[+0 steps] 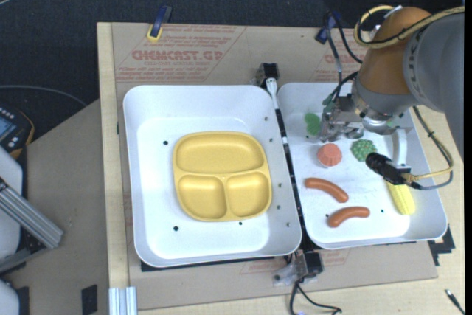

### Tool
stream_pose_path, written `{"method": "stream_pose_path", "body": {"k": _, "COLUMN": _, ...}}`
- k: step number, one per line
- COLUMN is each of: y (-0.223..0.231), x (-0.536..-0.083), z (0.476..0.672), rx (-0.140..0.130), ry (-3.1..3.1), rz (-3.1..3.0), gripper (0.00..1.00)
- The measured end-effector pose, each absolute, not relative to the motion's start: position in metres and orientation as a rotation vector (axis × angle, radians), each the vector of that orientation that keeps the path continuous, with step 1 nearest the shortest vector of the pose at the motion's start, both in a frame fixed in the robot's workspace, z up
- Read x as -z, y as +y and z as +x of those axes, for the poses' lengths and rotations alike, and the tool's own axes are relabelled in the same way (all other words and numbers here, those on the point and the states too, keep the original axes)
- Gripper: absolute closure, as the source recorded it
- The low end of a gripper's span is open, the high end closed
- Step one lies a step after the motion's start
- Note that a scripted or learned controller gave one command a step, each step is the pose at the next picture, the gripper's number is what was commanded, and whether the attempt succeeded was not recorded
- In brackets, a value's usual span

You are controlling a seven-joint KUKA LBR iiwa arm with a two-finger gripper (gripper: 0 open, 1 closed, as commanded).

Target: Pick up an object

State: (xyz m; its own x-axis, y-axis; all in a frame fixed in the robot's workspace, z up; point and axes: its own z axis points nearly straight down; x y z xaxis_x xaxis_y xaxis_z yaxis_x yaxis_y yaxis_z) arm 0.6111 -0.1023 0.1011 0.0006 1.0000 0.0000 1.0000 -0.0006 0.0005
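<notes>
1. The gripper [335, 130] hangs low in the right bin [420, 221], just above a round pink toy [330, 155].
2. Nothing is visibly lifted (grip state cannot be told); the pick remains undone.

divided tray [221, 175] in left bin [147, 114], two sausages [327, 189] in right bin [428, 221]

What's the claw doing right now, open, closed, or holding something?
Claw: low in the right bin, just above the pink round piece; open or shut cannot be told, and no object is seen held.
</notes>
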Motion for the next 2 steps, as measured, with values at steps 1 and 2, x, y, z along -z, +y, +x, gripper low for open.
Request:
{"method": "stream_pose_path", "body": {"k": 1, "y": -0.095, "x": -0.163, "z": 0.613, "rx": -0.007, "ry": 2.219, "rz": 2.215, "gripper": 1.00}}
{"method": "stream_pose_path", "body": {"k": 2, "y": -0.099, "x": -0.227, "z": 0.618, "rx": -0.008, "ry": 2.217, "rz": 2.215, "gripper": 1.00}}
